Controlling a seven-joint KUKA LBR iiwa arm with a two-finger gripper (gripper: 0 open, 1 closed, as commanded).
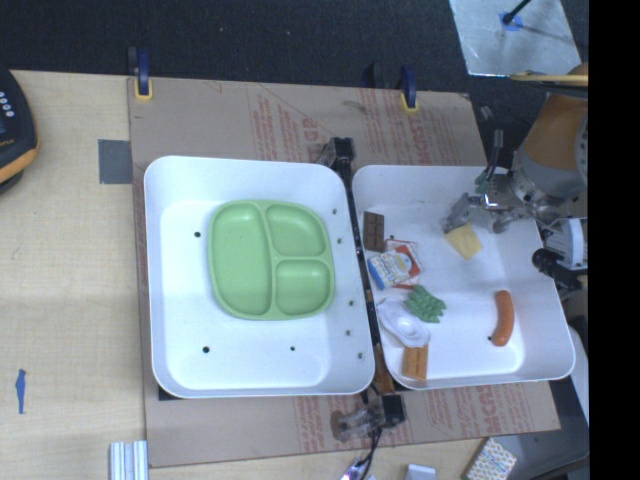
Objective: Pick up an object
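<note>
The gripper (480, 211) hangs with fingers spread and empty just above the cheese (462, 241) at the right bin's (540, 368) far side, where a slightly offset descent could nudge the wedge aside instead of clamping it.

My pale wooden desk (70, 298) fills the frame's lower left. A brown cardboard sheet with red print (290, 118) lies flat on it, held at its upper edge by two blue-and-yellow clamps (141, 73). The two shallow white plastic bins (170, 268) sit side by side on that sheet. A grey tape square (115, 160) sticks to the wood left of the cardboard, and a black-and-orange device (12, 128) rests at the far left edge.
</note>
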